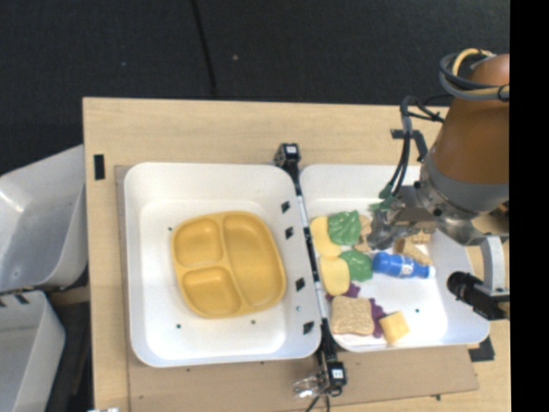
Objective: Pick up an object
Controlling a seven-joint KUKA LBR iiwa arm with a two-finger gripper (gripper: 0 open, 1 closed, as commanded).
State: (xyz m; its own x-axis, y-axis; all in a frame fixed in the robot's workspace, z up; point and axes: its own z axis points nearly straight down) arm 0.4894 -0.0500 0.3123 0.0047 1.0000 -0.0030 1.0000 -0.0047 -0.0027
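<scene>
Desk (197,127) carries two white bins side by side. Left bin (154,187) holds a yellow divided plate (228,263). Right bin (343,178) holds the clutter — arm (467,136) reaches in from the right, hand (388,226) low over the pile's upper part; can't tell if it grips anything. Items: slice of bread (352,316) at the front edge, yellow banana-like piece (327,251) by the divider, green leafy toys (345,226), blue bottle (400,266) just below the hand, small yellow cheese block (395,326) beside the bread.
</scene>
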